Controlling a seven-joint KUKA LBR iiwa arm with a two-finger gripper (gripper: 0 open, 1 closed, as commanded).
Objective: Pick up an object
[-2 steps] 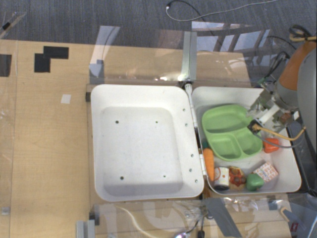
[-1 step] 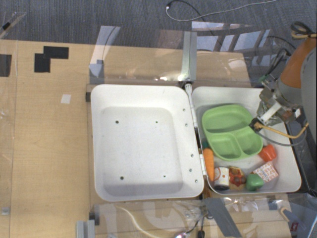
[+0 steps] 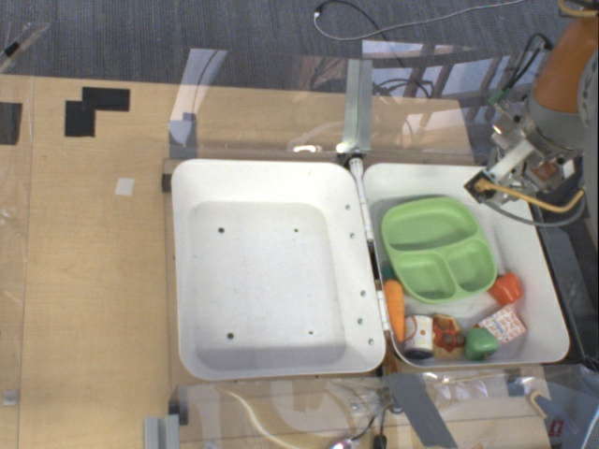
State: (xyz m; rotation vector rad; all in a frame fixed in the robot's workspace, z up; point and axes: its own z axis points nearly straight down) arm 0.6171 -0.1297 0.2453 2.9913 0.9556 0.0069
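The right bin (image 3: pixel 550 299) holds a green divided plate (image 3: pixel 438 249) in its middle. An orange carrot (image 3: pixel 395 309) lies along the bin's left wall. Along the front sit a small white can (image 3: pixel 418 336), a red-brown item (image 3: pixel 448 336), a green rounded piece (image 3: pixel 481 343), a pink patterned box (image 3: pixel 503 325) and an orange-red piece (image 3: pixel 505 288). My gripper (image 3: pixel 546 169) hangs over the bin's back right corner, above and to the right of the plate, apart from every object.
The left bin (image 3: pixel 262 269) stands beside the right one, with a metal divider post (image 3: pixel 358 110) behind their shared edge. Cables trail on the floor at the back and below the bench front.
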